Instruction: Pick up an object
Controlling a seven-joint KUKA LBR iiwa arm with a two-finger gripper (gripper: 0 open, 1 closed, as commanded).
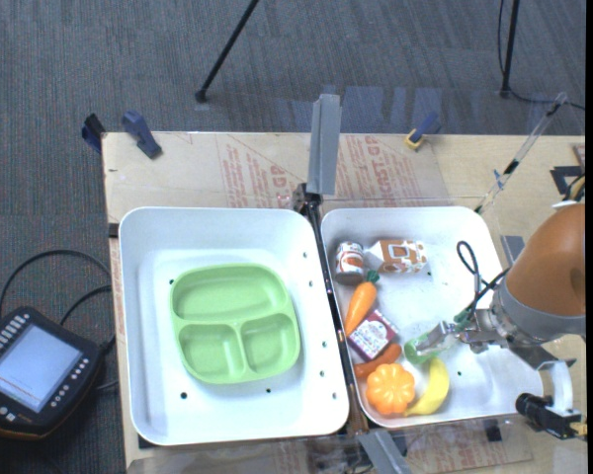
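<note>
From above, the gripper [437,340] sits low in the right bin [479,227], at four o'clock; how its fingers stand I cannot tell. Just beside it, toward seven o'clock, lie a banana [433,388] and an orange pumpkin [390,388]. A green divided plate [235,322] fills the left bin [143,265].

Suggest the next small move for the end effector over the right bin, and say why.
Probably a short descent: the end effector hovers in the right bin beside the green piece, just above the banana, with nothing visibly between its fingers.
</note>
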